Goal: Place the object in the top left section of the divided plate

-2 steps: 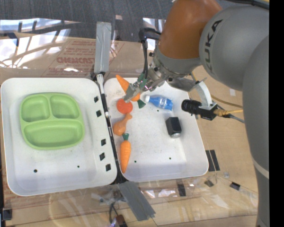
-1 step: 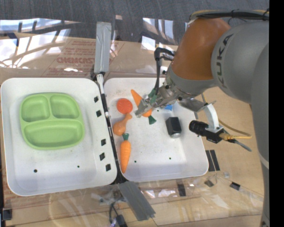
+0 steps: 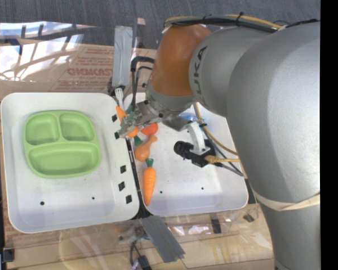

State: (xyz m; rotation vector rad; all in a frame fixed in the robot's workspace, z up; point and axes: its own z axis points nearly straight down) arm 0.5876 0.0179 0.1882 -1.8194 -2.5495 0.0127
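A green divided plate [image 3: 62, 143] lies in the left bin [image 3: 56, 207], with two small sections at its far side and one long section at its near side. My gripper [image 3: 130, 122] hangs over the left edge of the right bin [image 3: 191, 198], among a cluster of orange toy foods. An orange-red piece [image 3: 150, 129] sits right beside the gripper, and a small orange piece [image 3: 120, 113] shows just behind it. Whether any of them is between the fingers is hidden by the wrist. A toy carrot [image 3: 149, 184] with a green top lies nearer the front.
Another orange piece [image 3: 143, 149] lies between the cluster and the carrot. The divider [image 3: 128, 173] between the two bins runs just left of the gripper. The big grey arm covers the right bin's far right part. Brown cardboard [image 3: 73, 66] lies behind the bins.
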